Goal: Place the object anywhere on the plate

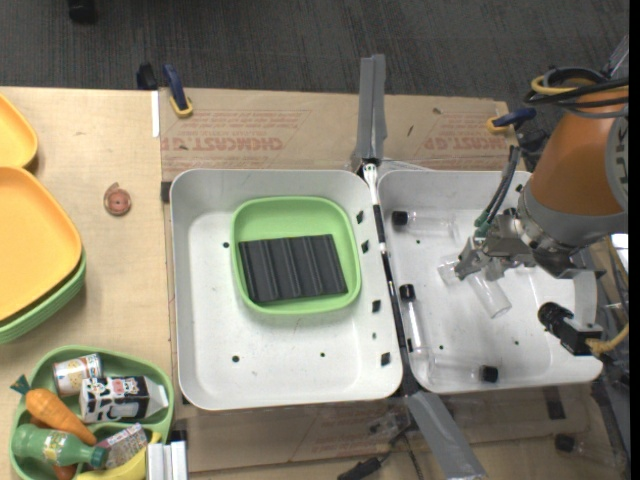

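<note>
- While the grey arm with its orange band (585,163) leans in over the right edge of the bench, two shallow white bins sit side by side: the left bin (200,298) and the right bin (440,368).
- One square green plate with a dark ribbed mat on it (296,255) rests in the left bin, nearer that bin's far edge and a little toward its right wall.
- One two-finger gripper (478,263) hangs low over the middle of the right bin; from where I stand I cannot tell how far it is spread, nor whether anything sits in it.
- One clear, glassy-looking object (494,296) lies on the right bin's floor just beside the gripper, toward the near edge; I take it for the task's thing, though it is hard to make out.
- To do this step well, I'd say the grip must be centred squarely on that slippery piece before any lift, then carried across the divider to the plate.
</note>
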{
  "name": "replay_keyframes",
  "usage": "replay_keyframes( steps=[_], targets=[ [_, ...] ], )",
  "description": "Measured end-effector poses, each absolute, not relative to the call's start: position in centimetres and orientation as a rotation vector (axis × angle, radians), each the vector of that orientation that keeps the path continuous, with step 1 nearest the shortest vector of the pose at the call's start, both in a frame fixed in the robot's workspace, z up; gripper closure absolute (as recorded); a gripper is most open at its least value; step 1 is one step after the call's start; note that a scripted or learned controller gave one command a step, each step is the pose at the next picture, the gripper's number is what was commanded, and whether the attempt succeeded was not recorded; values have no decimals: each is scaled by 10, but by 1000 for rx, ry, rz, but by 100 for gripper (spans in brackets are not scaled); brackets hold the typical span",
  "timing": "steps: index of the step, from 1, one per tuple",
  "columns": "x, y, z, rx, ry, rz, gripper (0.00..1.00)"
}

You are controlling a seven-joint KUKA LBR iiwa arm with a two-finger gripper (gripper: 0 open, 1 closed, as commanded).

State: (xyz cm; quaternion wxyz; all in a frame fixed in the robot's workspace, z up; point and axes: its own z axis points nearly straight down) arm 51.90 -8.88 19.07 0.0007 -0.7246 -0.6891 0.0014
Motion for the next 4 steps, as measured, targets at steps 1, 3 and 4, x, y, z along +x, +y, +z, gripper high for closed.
replay_keyframes(
  steps=[1,3,4],
  targets=[
    [498,-69,190,-2102,-2330,5,100],
    [511,13,190,-2023,-2402,4,0],
    [529,90,190,-2097,-2339,6,0]
  ],
)
